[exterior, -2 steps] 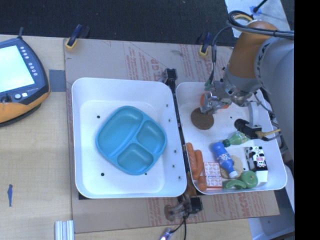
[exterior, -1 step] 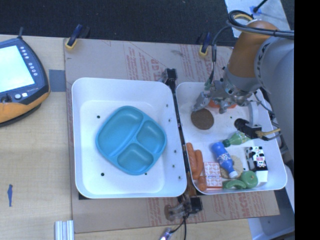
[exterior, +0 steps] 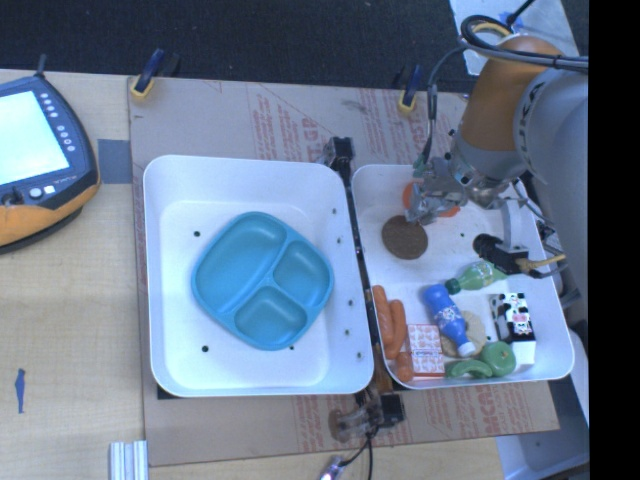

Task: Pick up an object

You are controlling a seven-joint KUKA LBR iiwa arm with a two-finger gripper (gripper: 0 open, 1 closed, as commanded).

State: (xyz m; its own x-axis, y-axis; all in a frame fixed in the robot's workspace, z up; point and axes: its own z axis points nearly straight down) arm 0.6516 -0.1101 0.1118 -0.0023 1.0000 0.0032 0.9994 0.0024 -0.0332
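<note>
Right bin, far end: I am seeing the gripper hanging low over the white floor, with the arm coming in from the right.
Gripper opening: I am not managing to tell from this angle whether it is wide, narrow or holding anything.
Nearest objects: a brown disc is lying flat just beside the gripper, toward the near side; an orange piece is showing partly from under the gripper.
Right bin, near end: sausages are lying along the left wall, a red-and-white packet just beside them, then a blue bottle, a green bottle, a black-and-white carton and a green ring-shaped thing.
Left bin: it is holding a blue divided plate, sitting about mid-bin.
Bench, far left: a teach pendant is resting well apart from both bins.
</note>
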